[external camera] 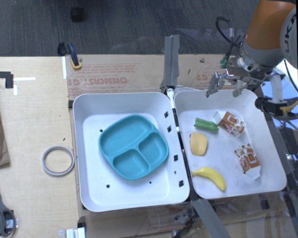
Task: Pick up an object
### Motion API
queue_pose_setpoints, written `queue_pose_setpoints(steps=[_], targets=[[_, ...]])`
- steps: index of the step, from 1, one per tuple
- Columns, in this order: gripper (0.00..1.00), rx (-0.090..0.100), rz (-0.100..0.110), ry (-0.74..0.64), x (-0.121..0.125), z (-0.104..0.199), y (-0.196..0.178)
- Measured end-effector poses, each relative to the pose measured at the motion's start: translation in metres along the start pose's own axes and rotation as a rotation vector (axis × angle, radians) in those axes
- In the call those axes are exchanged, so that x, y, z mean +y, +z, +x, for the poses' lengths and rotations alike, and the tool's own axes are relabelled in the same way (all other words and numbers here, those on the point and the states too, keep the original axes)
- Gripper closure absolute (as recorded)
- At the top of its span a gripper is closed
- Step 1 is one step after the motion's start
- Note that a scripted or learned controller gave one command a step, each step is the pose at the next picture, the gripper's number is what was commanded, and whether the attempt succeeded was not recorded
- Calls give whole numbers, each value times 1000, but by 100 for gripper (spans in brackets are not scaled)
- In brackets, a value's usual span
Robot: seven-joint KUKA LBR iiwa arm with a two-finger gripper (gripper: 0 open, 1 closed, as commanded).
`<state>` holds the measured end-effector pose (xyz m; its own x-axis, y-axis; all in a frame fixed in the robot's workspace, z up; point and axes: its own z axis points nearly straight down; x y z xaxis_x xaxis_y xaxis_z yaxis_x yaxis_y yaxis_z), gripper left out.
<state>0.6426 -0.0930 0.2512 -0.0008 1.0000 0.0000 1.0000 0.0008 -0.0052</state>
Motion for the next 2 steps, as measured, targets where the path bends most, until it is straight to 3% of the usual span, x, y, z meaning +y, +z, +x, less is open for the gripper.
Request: queue_pose_setpoints(steps=[1,2], targets=[[0,0,2,126,-21,2,63],[0,-1,-1,185,1,-5,160]])
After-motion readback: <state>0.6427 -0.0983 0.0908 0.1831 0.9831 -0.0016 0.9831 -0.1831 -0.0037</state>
